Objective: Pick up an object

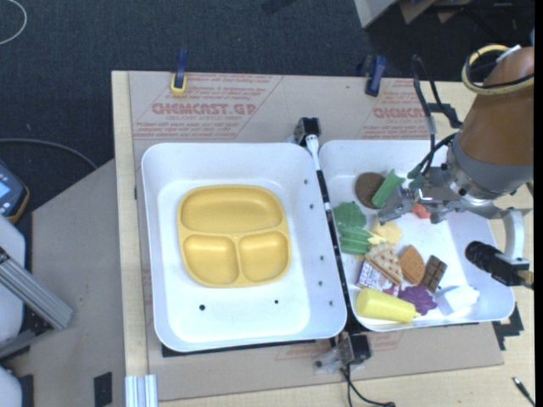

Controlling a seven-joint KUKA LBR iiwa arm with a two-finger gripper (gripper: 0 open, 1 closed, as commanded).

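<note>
Red print on the brown protective sheet [254, 100] covering the bench, beyond the left bin [161, 227]: "CHEMCAST GP" in large letters, with a smaller line beneath, too fine to read. Same red wording repeated beyond the right bin [339, 155], partly cut off by cables, legible only as "CHEMCAS". Nothing readable on the items in the bins.

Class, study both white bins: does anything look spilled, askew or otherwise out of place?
Nothing looks spilled or damaged. The yellow divided tray sits squarely in the left bin. The toy food items lie crowded and overlapping in the right bin, all inside its rim.
</note>
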